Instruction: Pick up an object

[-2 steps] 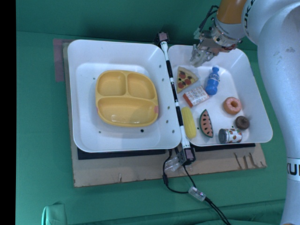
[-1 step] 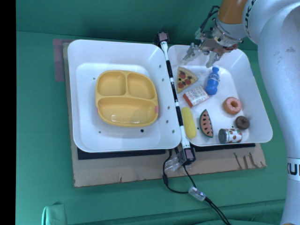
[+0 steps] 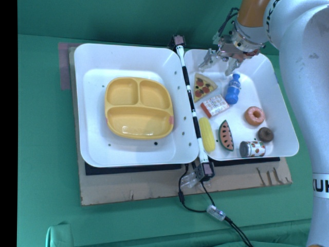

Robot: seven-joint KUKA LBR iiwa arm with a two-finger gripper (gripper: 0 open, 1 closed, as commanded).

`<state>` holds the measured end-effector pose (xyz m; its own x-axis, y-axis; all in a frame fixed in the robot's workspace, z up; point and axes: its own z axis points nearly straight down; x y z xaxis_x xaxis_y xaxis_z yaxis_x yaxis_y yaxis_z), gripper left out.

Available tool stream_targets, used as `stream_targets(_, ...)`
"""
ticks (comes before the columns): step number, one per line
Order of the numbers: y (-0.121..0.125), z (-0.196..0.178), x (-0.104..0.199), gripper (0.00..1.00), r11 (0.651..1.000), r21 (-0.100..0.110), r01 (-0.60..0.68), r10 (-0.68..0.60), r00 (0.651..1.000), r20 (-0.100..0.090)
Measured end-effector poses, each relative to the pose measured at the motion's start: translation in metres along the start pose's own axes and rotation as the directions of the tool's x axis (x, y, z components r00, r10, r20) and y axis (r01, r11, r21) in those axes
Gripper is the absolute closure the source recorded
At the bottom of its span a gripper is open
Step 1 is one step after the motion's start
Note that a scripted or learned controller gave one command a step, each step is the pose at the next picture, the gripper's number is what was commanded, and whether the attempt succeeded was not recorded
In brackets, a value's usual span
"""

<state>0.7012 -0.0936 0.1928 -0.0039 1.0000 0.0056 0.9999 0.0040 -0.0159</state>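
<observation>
Green bench, two white bins. We count one yellow plate left, seven toys right. Gripper hovers far over the right bin, fingers spread, empty; bottle just nearer.

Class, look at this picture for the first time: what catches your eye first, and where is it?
The yellow divided plate in the left bin stands out first. Next come the toy foods in the right bin: pizza slice, blue bottle, donut. The open claw hangs over that bin's far end.

The grey arm reaches in, its end effector pointing down, fingers spread.
</observation>
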Motion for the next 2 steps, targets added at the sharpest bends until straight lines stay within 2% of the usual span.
stream_targets(2,-0.0009,0.0036,-0.0003,0.0,1.0,0.004,-0.002,0.002,1.0,0.002)
